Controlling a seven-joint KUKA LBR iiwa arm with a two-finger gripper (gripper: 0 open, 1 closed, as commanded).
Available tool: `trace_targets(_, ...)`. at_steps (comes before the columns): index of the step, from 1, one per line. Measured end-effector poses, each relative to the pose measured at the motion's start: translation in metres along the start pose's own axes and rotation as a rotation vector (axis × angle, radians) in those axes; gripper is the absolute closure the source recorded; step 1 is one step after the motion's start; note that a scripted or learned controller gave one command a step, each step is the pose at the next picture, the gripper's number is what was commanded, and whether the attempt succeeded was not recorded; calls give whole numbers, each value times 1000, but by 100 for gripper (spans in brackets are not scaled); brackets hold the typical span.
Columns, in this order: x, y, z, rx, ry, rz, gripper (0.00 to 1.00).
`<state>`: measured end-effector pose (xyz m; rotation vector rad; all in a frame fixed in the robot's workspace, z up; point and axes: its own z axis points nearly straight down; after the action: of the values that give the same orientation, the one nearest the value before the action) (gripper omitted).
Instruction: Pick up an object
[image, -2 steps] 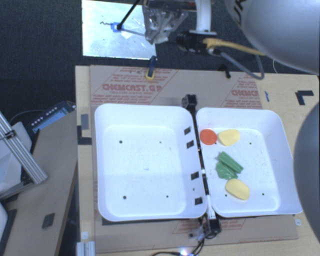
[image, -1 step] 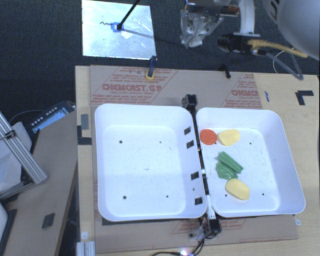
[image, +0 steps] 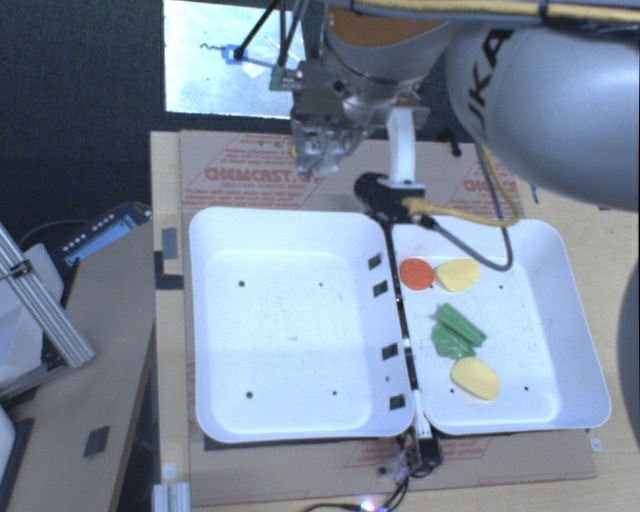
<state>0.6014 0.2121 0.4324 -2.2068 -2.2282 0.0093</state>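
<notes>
Gripper (image: 318, 155) up at 12 o'clock of the left bin (image: 215, 240), past its far rim, over the cardboard sheet (image: 240, 170); nothing visibly between the fingers, gap possibly narrow, too blurred to tell. Four items in the right bin (image: 560, 320): orange-red disc (image: 417, 274) at 11 o'clock, touching pale yellow piece (image: 458, 275) at its 3 o'clock; green piece (image: 457, 332) mid-bin; second yellow piece (image: 475, 378) at its 6 o'clock. Yellow cable (image: 470, 213) draped across the right bin's far rim.

Below and right of the gripper (image: 318, 160) lie an orange disc (image: 417, 273), two yellow pieces (image: 458, 275) (image: 475, 378), and a green piece (image: 457, 332).
</notes>
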Motion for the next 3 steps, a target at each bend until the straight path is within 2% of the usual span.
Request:
trace_targets(1,-26,59,-7,-14,0,10,100)
trace_targets(2,24,67,116,0,-1,2,100)
trace_targets(3,23,20,-51,-27,9,2,100)
